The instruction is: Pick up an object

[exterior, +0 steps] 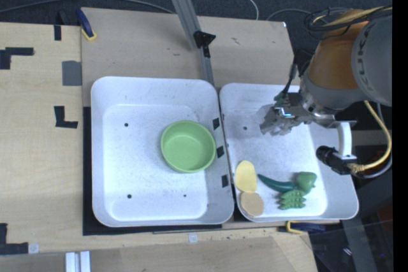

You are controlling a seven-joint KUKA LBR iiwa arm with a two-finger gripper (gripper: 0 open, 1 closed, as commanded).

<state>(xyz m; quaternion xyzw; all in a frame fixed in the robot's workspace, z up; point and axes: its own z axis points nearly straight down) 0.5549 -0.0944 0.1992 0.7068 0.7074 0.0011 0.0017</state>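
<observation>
- Round green plastic bowl [188, 146] blocks the left white bin's [115, 99] centre; bare floor rings it.
- Right white bin [245, 99]: small toys [280, 188] crowd the near edge; far corners lie bare.

Two shallow white bins [108, 137] side by side on a wooden bench [38, 156]; grey metal pole [182, 0] slanting in from 12 o'clock; blue-and-yellow clamp [86, 23] at 10 o'clock; black tape marks along the 9 o'clock edge

Arm [357, 54]: running off the right edge. Gripper [278, 122]: blurring, finger state unreadable. Green items [294, 191] at the right bin's [255, 99] near edge: blending together, shapes unclear.
</observation>
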